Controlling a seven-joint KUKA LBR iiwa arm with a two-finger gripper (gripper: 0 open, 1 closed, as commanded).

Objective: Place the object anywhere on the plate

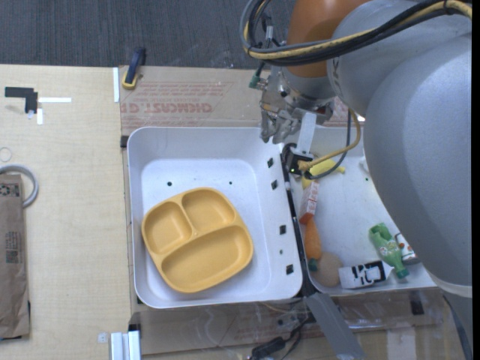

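Note:
A yellow plate [197,238] with three compartments lies in the left white bin [150,163], toward its front, with nothing on it. My gripper [274,132] hangs over the back rim where the two bins meet, above and to the right of the plate. No object shows between it and the bin floor. In the right bin [345,193] lie a yellow banana-like piece [327,168], a slim white and red tube [309,197], an orange carrot-like piece [311,243], a green bottle [387,247] and a small white and black box [364,274].
The big grey arm covers most of the right bin. Behind the bins lies a cardboard sheet [180,100] with a blue and yellow tool [134,68] at its back left. A brown paper bag [11,246] rests on the bench at the far left.

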